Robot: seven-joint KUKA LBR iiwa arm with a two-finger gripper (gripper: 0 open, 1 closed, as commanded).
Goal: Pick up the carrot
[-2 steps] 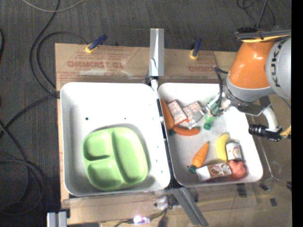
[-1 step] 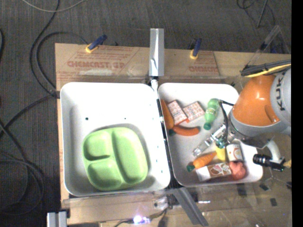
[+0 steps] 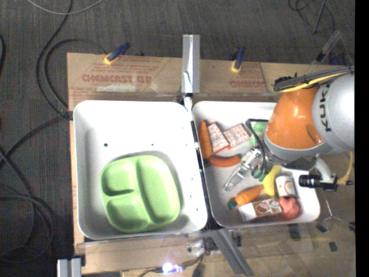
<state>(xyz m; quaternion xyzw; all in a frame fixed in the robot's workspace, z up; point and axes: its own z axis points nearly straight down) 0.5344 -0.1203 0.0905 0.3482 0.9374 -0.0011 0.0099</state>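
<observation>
The arm (image 3: 300, 126) comes in from the right, its smooth orange band rounded like a dome over the right bin (image 3: 216, 212). Below it the metal pincer (image 3: 242, 169) hangs low in the middle of that bin, thin and shiny; whether its tips are spread or closed cannot be told, and nothing shows between them.

The carrot (image 3: 247, 196) lies just below and right of the pincer, near the bin's front: a short orange cone with a green stub at its left end, tilted up to the right. It sits just above a flat box (image 3: 266, 209) with a red picture on it.

A long orange stick (image 3: 203, 138) lies along the bin's left wall, and an orange sausage shape (image 3: 223, 161) lies across beside it. Two small printed cartons (image 3: 228, 137) rest near the back. A yellow curved piece (image 3: 271, 180) and a small white can (image 3: 285, 186) are to the carrot's right.

The left bin (image 3: 86, 126) is smooth white plastic and carries a matte green tray (image 3: 140, 193) with rounded corners and three compartments. Both bins sit on a brown cardboard worktop (image 3: 127, 77) held by clamps (image 3: 117, 52).
</observation>
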